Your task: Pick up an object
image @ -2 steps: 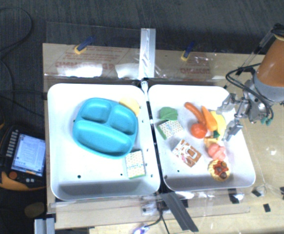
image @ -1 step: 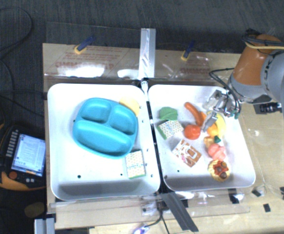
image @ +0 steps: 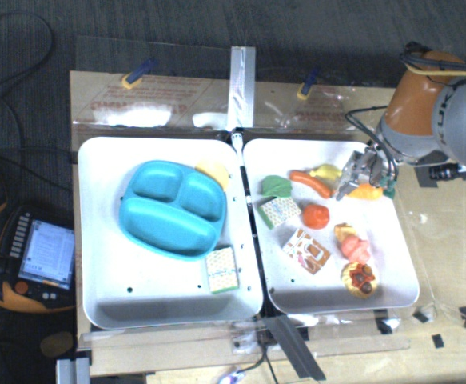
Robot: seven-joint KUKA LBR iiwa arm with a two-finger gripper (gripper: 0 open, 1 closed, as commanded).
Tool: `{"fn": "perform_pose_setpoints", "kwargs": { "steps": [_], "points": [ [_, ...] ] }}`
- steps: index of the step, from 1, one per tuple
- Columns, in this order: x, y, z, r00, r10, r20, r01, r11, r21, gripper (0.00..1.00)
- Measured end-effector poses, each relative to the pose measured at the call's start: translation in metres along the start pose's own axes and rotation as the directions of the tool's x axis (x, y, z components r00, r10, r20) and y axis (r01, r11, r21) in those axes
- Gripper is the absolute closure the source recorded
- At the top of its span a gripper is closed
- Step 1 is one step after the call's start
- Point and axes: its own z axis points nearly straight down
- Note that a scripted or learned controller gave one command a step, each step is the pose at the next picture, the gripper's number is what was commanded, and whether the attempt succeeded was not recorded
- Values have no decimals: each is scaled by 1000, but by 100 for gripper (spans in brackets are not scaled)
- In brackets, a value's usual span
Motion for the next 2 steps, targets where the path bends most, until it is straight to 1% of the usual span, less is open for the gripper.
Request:
{"fn": "perform_pose_setpoints", "kwargs": {
  "steps": [1, 2],
  "points": [
    [17, 50, -72, 987, 157, -14, -157, 988, -1, 100],
    [72, -2, -42, 777, 629, -15, -629, 777, 11, 100]
  ]
}}
